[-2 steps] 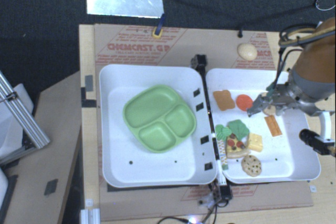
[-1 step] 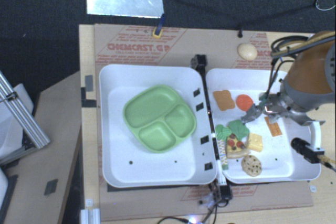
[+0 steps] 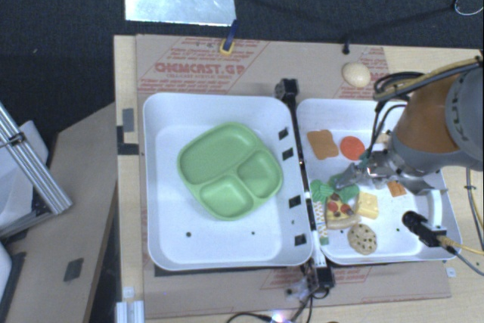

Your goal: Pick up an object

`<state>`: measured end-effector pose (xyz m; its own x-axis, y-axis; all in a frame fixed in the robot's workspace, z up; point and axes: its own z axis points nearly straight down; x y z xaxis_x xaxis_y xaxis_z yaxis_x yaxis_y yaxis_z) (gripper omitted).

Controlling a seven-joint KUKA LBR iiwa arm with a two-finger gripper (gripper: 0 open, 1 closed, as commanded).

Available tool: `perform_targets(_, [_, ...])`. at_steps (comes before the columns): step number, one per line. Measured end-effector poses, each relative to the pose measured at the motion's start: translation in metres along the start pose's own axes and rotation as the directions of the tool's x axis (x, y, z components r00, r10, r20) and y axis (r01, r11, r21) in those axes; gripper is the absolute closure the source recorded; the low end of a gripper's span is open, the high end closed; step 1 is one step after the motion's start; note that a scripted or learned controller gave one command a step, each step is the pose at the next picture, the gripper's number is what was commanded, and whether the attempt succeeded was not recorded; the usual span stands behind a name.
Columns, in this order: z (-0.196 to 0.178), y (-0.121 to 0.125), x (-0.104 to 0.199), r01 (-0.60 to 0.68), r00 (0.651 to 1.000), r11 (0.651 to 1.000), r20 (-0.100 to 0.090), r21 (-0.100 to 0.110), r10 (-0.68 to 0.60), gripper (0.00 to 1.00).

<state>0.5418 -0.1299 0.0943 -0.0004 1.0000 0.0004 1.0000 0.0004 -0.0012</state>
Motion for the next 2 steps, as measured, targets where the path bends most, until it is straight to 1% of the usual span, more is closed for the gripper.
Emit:
perform_targets(1, [0.0061,0.0043,0.0009,0.000,1.000,1.000,-0.001,-0.012,0.000,0.00])
perform_targets(2, [-0.0036,0.0038,0.0002,0.000,1.000,1.000,0.001,-0.011,0.000,1.00])
